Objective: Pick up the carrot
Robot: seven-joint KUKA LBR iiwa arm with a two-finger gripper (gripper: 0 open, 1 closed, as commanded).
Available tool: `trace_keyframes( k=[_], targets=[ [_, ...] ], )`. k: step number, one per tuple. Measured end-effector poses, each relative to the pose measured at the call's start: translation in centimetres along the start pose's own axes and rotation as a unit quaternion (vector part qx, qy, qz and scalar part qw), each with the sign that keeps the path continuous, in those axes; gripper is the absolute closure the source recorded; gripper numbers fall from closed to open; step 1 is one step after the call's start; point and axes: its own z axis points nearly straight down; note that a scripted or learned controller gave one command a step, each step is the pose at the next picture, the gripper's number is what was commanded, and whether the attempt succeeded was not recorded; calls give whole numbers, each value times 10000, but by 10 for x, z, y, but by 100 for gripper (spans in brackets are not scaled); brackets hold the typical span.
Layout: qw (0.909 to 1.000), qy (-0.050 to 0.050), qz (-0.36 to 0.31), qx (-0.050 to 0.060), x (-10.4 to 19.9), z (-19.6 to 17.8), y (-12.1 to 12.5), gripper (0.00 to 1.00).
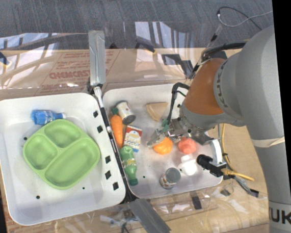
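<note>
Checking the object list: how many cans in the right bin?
2. One can lies at the back left, above the carrot. The other can stands near the front edge. The arm could hide more.

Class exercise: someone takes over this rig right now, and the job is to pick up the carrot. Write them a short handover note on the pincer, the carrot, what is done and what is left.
Pincer: low over the middle of the right white bin, beside a round orange fruit; whether it is open or shut cannot be told.
Long orange carrot: lying in the right bin along its left wall, between a small tin can and a green bottle, apart from the pincer.
Done: nothing visible; the carrot is not grasped.
Left: move across to the carrot, grip it, lift.
</note>
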Motion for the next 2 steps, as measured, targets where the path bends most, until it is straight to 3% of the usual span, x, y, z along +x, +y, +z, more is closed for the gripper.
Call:
trace_keyframes(
  k=[1, 2],
  targets=[
    [10000, 5, -18, 9, 0, -10, 0, 100],
    [9946, 0, -1034, -10, 77, -123, -39, 100]
  ],
)
